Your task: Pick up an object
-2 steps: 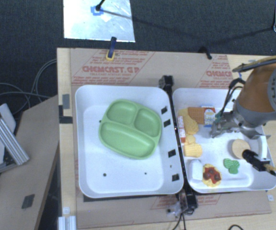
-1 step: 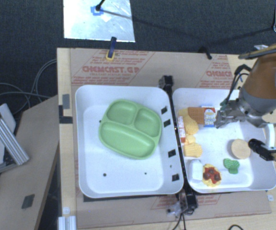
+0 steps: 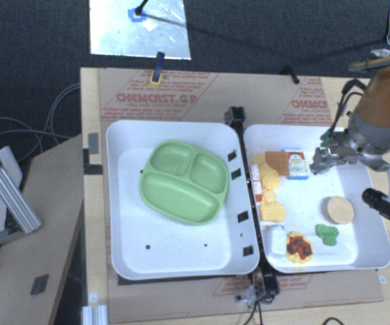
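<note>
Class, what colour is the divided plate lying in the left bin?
Light green: the divided plate, seen in the camera view, is plain, with no pattern.

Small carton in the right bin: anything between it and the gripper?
Nothing visible. The gripper hangs just right of the small carton over bare bin floor; a brown piece lies against the carton's far, left side.

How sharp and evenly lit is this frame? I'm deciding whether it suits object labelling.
Camera view: even, soft light with faint shadows; the green plate and toy food such as the round bun read fairly sharp; glare whitens the silver sheet above the bench; the gripper looks slightly blurred.
</note>
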`<state>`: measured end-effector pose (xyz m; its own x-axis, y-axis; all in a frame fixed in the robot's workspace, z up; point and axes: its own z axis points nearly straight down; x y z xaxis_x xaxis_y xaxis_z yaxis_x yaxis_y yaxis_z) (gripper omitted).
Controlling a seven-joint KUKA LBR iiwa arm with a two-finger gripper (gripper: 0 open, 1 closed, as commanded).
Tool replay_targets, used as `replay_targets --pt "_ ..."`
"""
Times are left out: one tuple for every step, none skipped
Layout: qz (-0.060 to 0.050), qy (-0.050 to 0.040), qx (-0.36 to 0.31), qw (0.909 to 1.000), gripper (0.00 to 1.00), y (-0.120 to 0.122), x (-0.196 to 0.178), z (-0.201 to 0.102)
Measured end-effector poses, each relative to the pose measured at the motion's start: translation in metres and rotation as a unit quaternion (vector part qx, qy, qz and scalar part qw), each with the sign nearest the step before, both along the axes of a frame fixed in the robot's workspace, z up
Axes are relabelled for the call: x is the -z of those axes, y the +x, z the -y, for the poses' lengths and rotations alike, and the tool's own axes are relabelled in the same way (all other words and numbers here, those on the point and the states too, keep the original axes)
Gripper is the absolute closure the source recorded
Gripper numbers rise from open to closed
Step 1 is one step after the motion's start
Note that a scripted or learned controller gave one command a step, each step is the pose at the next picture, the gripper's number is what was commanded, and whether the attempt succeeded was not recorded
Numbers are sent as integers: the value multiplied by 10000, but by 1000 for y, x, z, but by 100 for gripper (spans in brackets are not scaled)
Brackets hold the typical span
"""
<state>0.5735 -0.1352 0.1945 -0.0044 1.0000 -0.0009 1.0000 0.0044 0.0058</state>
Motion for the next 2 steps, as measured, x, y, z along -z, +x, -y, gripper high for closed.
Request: replay_targets --pt "-3 0 -1 10000 100 1 -32 0" --pt "-22 16 -24 10000 100 -21 -39 -54"
